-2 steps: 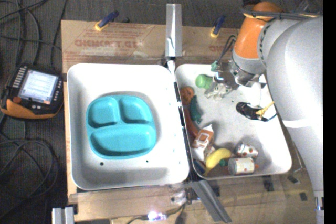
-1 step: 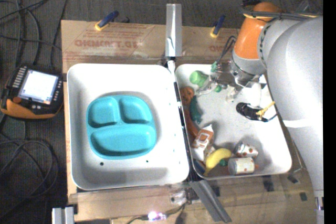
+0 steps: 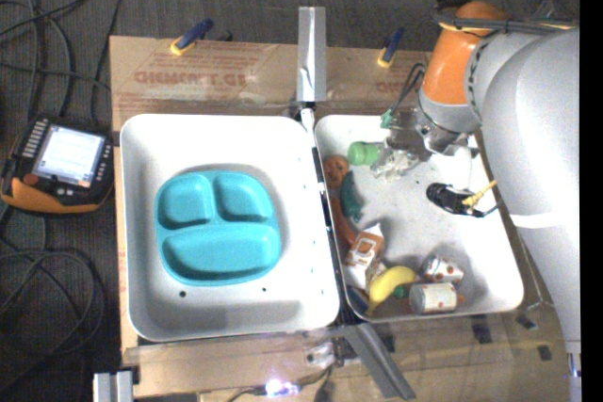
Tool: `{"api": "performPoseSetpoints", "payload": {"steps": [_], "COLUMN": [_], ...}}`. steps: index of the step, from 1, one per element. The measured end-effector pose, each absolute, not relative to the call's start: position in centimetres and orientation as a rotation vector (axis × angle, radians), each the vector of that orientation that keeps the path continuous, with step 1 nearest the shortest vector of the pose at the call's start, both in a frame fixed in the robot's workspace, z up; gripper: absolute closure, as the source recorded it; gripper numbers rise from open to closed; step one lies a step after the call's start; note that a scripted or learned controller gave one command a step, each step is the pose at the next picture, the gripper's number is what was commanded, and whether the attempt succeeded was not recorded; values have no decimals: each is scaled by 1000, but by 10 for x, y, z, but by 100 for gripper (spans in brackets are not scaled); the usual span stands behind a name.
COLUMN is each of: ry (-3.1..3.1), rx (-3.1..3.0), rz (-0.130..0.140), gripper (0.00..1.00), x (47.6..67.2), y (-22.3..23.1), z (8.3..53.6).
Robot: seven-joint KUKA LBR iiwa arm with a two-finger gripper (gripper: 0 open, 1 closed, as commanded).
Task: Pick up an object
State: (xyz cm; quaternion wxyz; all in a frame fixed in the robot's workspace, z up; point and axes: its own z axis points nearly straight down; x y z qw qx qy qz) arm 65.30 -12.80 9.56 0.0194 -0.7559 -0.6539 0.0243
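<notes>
Along the right bin's [image 3: 452,231] near wall lie 1 banana [image 3: 391,282] and 1 tipped can [image 3: 433,297]; the left bin [image 3: 141,297] holds a blue divided plate [image 3: 219,226]; farther back, the gripper [image 3: 398,157] hangs just beside a green cylinder [image 3: 363,152], open or closed I cannot tell

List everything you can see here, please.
left bin: one, white, on the left
divided plate: one, turquoise, in the left bin
right bin: one, white, on the right
green object: one, green, right bin's far end, beside the gripper
brown toy: one, orange-brown, by the right bin's left wall
carton: one, white and orange, near the banana
banana: one, yellow, right bin's near end
small containers: two, pale with red, right of the banana
clamps: two, blue and yellow, beyond the bins
screen unit: one, orange and black, far left
cables: several, dark, top left
arm: one, grey with orange band, from the right
gripper: one, pale, over right bin's far end
</notes>
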Motion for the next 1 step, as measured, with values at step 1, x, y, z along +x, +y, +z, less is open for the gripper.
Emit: {"api": "performPoseSetpoints", "payload": {"steps": [1], "ry": [-2029], "rx": [-2345], "rz": [79], "gripper": [0], "x": [652], "y": [-128], "z": [95]}}
